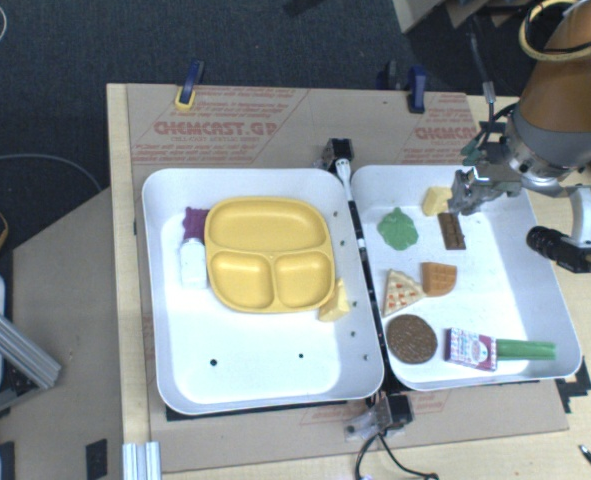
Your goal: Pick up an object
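Looking down on the bench (pixel 125 268), we saw two white bins side by side. The left bin (pixel 265 378) held a yellow divided tray (pixel 270 253), with a purple item (pixel 193 221) and a white item (pixel 191 263) tucked against the tray's left edge and a pale yellow piece (pixel 335 304) touching its lower right corner. The right bin (pixel 545 298) carried the toy foods: a green leafy piece (pixel 398 229), a yellow cheese wedge (pixel 435 201), a brown bar (pixel 452 231), a pizza slice (pixel 401 291), an orange block (pixel 438 278), a round brown cookie (pixel 412 338) and a pink-labelled packet with a green handle (pixel 495 349). The arm (pixel 560 88) reached in from the right, and its hand (pixel 467 196) hung over the far part of the right bin, just beside the cheese wedge and above the top end of the brown bar. We could not tell whether it was spread or pressed together, and we saw nothing lifted off the bin floor.
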### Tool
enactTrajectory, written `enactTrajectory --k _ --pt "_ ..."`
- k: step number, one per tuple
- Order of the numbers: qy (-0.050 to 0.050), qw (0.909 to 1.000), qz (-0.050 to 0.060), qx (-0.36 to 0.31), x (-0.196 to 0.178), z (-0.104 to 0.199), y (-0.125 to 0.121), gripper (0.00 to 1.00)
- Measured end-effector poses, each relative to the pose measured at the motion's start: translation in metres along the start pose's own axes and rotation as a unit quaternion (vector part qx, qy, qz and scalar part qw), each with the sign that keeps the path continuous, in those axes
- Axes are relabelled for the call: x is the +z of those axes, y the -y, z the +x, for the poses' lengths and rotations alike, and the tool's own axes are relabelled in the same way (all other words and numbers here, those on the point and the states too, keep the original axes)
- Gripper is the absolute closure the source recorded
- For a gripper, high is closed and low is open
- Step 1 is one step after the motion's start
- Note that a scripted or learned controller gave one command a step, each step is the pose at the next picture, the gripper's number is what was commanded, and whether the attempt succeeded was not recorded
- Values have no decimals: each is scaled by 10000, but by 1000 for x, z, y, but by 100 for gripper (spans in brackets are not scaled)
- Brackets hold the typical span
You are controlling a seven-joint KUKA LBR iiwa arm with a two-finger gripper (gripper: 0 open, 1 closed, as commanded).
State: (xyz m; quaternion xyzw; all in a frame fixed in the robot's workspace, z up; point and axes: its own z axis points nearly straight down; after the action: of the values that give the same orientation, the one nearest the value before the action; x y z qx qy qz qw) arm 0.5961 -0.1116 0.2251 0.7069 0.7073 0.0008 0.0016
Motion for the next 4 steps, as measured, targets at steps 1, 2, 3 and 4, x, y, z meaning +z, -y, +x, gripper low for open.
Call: enactTrajectory --k 1,2,3,4 --pt "-17 10000 26 -27 9 58 -7 100" --pt "-12 10000 18 -24 15 109 -15 100" --pt "-18 10000 -6 -34 -3 165 -23 100" --pt "-12 10000 -1 -19 3 196 -47 100"
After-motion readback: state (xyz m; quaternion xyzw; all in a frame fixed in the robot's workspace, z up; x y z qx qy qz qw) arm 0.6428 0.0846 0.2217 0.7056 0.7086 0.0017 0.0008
